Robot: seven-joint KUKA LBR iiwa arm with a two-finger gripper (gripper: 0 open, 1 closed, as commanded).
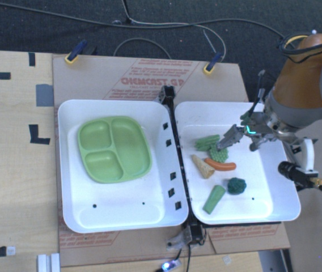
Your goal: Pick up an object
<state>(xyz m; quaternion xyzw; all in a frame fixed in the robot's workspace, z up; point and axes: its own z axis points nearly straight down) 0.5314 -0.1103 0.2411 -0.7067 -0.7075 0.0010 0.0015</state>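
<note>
Two white bins are sitting side by side on the cardboard-covered table point(144, 78). The left bin point(70, 197) is holding one green divided plate point(114, 149). The right bin point(274, 203) is holding five toy foods near its left wall; the claw point(224, 144) is touching the green bean pods point(207, 143), its state unclear.

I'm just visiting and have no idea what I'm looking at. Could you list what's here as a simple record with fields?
left bin: holds a green divided plate
right bin: holds five toy foods
foods: green bean pods, orange carrot, tan wedge, dark green broccoli, light green cylinder
arm: reaches in from the right
end effector: down among the bean pods and carrot
grasp: cannot tell from this view
</note>
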